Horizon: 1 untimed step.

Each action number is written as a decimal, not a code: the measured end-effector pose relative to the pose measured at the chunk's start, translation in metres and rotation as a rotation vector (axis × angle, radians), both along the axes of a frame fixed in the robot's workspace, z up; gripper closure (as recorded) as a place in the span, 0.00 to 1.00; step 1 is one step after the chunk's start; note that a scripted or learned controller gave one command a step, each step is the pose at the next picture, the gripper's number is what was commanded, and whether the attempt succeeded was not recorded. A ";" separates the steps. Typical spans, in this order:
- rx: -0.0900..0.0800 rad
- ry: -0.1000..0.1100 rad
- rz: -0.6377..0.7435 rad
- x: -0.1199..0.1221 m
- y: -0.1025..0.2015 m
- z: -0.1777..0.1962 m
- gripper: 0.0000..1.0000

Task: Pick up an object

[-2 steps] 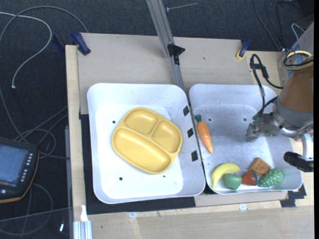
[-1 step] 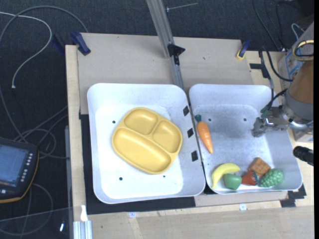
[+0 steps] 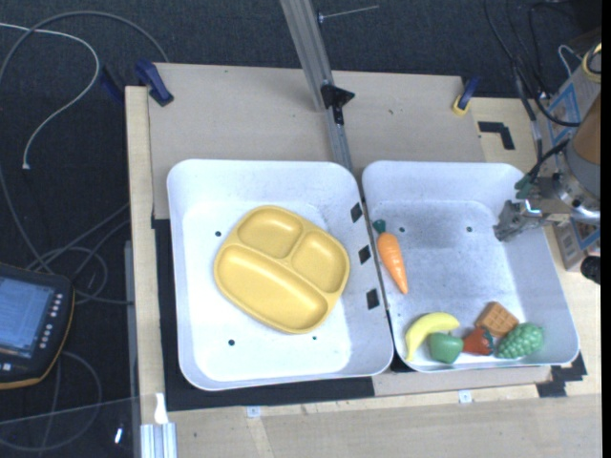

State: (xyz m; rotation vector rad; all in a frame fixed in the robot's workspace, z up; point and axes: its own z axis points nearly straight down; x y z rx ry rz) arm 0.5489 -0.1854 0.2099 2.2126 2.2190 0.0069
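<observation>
My gripper hangs over the right edge of the right bin, with nothing visible between its fingers. An orange toy carrot lies along the bin's left wall. In the front corner sit a yellow banana, a green apple, a small red piece, a brown waffle-like piece and a green grape bunch. All of these are well apart from the gripper.
The left bin holds a yellow divided plate. A metal pole slants down from the top to the gap between the bins. Cables and a tablet lie off the bench on the left.
</observation>
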 end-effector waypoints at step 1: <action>0.000 0.001 0.000 -0.003 0.009 0.053 1.00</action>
